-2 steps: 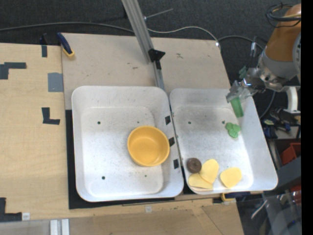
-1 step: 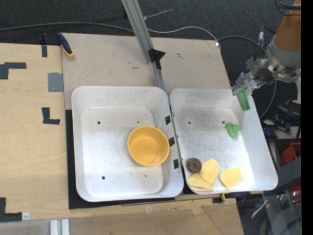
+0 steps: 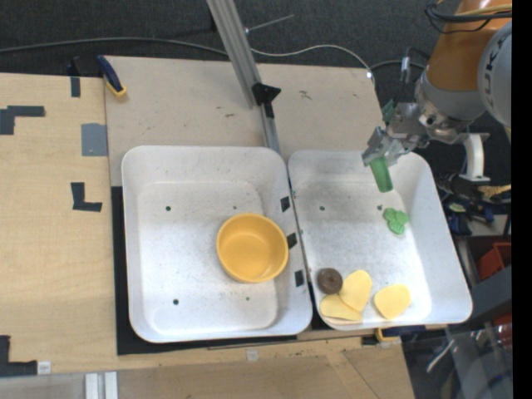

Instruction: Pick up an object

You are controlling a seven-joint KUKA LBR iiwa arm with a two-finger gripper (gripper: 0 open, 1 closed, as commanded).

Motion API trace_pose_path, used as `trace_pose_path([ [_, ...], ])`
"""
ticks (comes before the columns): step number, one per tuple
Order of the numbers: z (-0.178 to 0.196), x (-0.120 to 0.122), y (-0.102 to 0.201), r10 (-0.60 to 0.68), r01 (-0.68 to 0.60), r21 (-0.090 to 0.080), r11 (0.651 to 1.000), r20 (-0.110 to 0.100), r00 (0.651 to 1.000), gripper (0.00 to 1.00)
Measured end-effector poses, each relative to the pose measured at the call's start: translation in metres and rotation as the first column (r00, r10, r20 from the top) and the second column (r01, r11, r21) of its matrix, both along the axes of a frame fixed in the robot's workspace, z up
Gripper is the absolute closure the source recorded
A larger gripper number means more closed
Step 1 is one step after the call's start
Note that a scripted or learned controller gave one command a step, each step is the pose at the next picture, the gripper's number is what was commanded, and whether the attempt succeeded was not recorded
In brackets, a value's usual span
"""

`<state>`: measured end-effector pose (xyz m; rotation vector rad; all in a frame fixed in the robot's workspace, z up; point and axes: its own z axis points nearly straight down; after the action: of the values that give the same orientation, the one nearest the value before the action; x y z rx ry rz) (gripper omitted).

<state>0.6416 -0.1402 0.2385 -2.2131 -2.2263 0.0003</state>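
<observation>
Yellow bowl, white bins, green block, perhaps brown disc.

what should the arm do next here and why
Probably lift a little and check. The gripper sits above the right bin's far end with a green cylinder-like piece at its tip, apart from the green lump lying lower down; the hold itself is unclear.

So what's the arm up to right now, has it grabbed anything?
Gripper above the right bin's far end, shut on a green stick. Small green lump just below it in the bin. Nothing blocking.
</observation>
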Motion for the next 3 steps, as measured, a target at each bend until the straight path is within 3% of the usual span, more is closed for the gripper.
trace_pose_path([
  [1, -0.002, -0.013, 0.051, 0.0, 0.0, 0.0, 1.0, -0.001, 1.0, 1.0],
  [3, -0.01, -0.01, 0.15, 0.0, 0.0, 0.0, 1.0, -0.001, 1.0, 1.0],
])
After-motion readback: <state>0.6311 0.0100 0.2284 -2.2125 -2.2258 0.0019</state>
